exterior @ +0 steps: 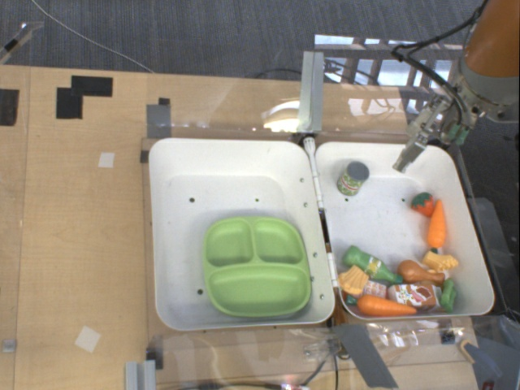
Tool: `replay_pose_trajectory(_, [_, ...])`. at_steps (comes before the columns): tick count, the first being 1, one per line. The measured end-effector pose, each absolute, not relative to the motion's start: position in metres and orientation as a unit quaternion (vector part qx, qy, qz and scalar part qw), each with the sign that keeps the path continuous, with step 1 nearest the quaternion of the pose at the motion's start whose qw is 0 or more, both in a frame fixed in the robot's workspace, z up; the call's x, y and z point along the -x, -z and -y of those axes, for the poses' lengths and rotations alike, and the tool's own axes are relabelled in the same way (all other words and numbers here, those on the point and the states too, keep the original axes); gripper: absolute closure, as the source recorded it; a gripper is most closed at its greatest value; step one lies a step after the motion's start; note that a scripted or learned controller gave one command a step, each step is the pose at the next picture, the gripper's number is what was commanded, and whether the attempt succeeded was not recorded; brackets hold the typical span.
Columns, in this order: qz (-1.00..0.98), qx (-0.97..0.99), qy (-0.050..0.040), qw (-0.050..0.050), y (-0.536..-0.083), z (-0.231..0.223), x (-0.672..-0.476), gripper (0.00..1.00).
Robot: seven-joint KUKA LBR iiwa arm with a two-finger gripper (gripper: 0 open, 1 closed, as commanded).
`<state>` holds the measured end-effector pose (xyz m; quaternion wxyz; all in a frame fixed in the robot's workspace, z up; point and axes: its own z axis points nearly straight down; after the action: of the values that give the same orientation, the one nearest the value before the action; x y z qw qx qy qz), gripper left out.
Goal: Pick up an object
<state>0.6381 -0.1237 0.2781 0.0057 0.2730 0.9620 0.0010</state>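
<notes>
From above we see the tool [409, 154] hanging over the right bin's [382, 210] far edge, with nothing in it; how wide it stands we cannot tell; a can [353, 179] stands to its left, apart; two carrots [437, 224] and other toy food crowd the bin's near right corner; the left bin [175, 177] holds a green tray [256, 265].

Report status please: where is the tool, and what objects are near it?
Tool over right bin, far corner, nothing held. Small can stands alone nearby to its left. Toy food pile along near edge. Green plate in left bin.
</notes>
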Motion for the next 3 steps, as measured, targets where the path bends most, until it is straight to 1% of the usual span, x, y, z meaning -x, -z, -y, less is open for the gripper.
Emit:
replay_pose_trajectory(1, [-0.966, -0.258, 0.0007, -0.003, -0.151, 0.185, -0.599, 0.0])
replay_pose_trajectory(2, [-0.965, -0.264, -0.0002, 0.008, -0.089, 0.205, -0.575, 0.0])
replay_pose_trajectory(3, [-0.965, -0.262, -0.0005, 0.014, -0.104, 0.204, -0.579, 1.0])
